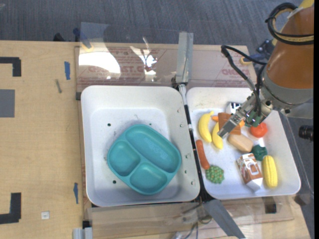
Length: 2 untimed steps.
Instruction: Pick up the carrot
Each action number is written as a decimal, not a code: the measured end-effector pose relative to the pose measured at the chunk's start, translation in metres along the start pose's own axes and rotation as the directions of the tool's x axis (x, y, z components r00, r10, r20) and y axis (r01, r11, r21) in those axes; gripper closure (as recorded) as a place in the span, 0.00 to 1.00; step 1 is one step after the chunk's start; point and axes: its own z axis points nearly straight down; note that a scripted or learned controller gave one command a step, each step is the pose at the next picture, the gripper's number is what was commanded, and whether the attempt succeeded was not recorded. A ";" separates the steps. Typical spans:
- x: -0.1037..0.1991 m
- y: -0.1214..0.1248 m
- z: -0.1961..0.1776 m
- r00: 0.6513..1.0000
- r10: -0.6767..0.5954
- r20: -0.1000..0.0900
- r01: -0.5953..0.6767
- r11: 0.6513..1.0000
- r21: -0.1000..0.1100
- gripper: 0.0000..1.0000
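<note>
Gripper [230,126] low over the right bin [291,180], among the toy food.

I see its fingers hanging above an orange piece beside two bananas [205,126], but I cannot tell whether the jaws are spread or pressed together, and nothing shows clearly between them. I read the carrot [202,154] as the long orange-red piece along that bin's left wall, apart from the gripper, just above the green grapes [215,174]. The left bin [94,103] bears a teal divided plate [144,158].
</note>
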 end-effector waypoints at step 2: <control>0.032 0.028 0.037 0.993 0.117 -0.017 -0.117 0.993 0.017 1.00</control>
